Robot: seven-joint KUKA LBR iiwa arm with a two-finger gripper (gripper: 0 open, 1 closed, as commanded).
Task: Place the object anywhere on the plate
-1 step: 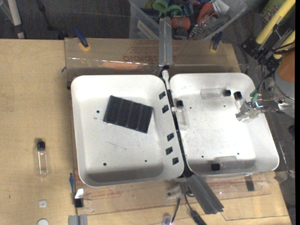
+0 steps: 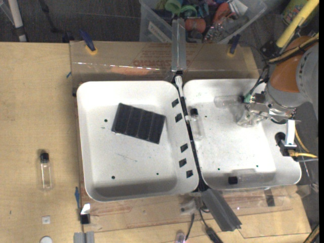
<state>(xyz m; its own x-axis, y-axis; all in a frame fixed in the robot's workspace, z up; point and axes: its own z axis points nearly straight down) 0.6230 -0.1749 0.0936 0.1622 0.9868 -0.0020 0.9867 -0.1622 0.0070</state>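
Plate, a dark ribbed rectangular slab (image 2: 138,123), lies tilted in the left white bin (image 2: 91,135), frame centre-left. Gripper (image 2: 249,116) hovers low, upper right bin (image 2: 263,161); opening unclear. Clear vial (image 2: 194,121) by divider, likely the object.

My arm (image 2: 304,80) is a rounded grey shell with a broad orange band (image 2: 282,75) wrapped round it above the wrist. Below the band sits a paler metallic wrist block, with a small green part at its side. My gripper (image 2: 248,116) looks translucent and glassy, its shape hard to make out against the white. A white bracket hangs under my wrist, and yellow and black cables trail beside it.
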